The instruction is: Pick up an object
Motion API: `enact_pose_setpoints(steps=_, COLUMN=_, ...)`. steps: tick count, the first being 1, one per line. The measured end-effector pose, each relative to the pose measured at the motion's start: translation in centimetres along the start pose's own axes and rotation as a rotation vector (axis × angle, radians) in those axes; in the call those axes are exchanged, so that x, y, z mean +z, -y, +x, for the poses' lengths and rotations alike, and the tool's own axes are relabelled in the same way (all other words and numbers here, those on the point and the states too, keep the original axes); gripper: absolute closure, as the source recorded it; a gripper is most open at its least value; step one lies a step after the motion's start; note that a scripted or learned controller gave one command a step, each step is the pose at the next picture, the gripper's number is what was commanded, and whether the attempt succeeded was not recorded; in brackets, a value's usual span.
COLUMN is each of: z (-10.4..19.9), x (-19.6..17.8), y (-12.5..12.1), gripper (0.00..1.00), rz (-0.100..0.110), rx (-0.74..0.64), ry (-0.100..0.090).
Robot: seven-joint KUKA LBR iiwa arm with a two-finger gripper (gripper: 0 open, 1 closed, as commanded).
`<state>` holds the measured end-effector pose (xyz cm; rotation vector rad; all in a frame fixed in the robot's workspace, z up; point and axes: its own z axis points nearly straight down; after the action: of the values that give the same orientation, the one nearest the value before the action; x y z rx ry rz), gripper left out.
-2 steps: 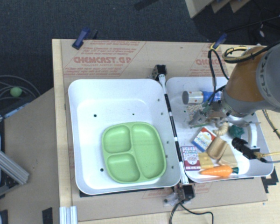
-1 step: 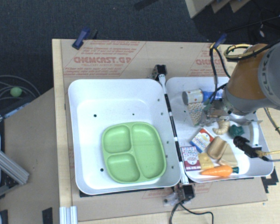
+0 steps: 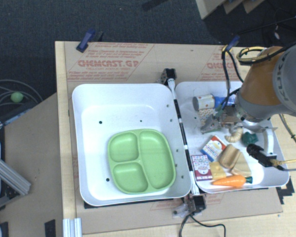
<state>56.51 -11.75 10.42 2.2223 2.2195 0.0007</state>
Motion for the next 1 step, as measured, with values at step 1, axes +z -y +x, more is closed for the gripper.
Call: enact_pose_setpoints(steps=1, z=0.38, x=2.01, y=2.71, gripper=0.0, rz=0.003, rx=-0.001, ry=-0.001)
